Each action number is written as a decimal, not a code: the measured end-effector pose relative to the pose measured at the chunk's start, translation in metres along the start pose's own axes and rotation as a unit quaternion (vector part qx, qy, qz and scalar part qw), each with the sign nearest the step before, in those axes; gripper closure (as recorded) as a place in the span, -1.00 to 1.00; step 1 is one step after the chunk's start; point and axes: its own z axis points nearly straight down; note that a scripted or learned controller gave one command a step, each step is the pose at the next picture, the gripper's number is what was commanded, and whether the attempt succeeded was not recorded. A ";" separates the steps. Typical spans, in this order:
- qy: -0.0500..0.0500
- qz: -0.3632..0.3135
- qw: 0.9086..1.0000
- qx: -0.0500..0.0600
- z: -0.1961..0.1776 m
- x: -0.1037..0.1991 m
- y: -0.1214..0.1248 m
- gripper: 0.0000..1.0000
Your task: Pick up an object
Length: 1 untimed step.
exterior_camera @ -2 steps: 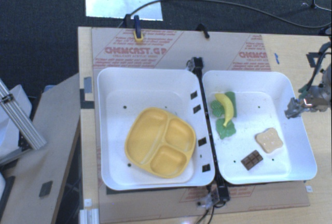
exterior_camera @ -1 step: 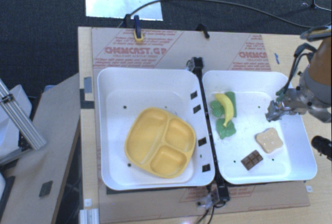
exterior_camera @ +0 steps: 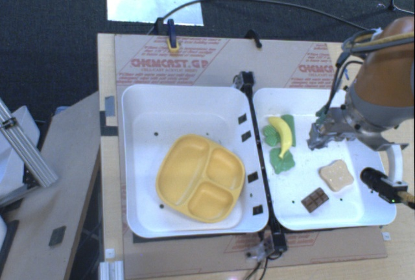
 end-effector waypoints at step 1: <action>0.000 0.001 1.000 0.000 0.003 0.048 0.000 1.00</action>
